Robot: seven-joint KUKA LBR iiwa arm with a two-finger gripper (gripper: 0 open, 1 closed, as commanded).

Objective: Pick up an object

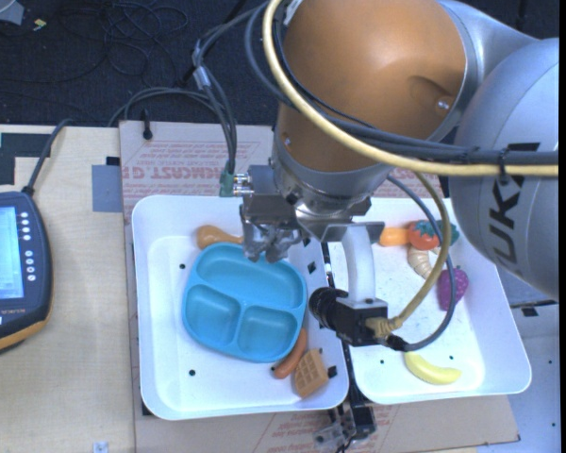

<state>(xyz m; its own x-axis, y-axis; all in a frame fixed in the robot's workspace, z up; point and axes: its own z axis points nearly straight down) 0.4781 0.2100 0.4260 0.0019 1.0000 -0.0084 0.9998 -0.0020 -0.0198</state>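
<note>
A blue divided plate (245, 308) lies in the left bin (160, 366). My gripper (262, 242) hangs from the large grey and orange arm, right at the plate's far rim. An orange pastry-like piece (212, 236) lies just to its left. At the plate's near edge lie an orange sausage-shaped piece (288, 359) and a tan waffle (309, 374). In the right bin (500, 357) there is a yellow banana (432, 369), a purple piece (453, 286) and an orange and red toy (417, 234) at the back.
A black cable fitting (344, 314) with a yellow hose hangs over the wall between the bins. A teach pendant (9, 262) rests on the bench at the far left. The arm's body hides the back of both bins.
</note>
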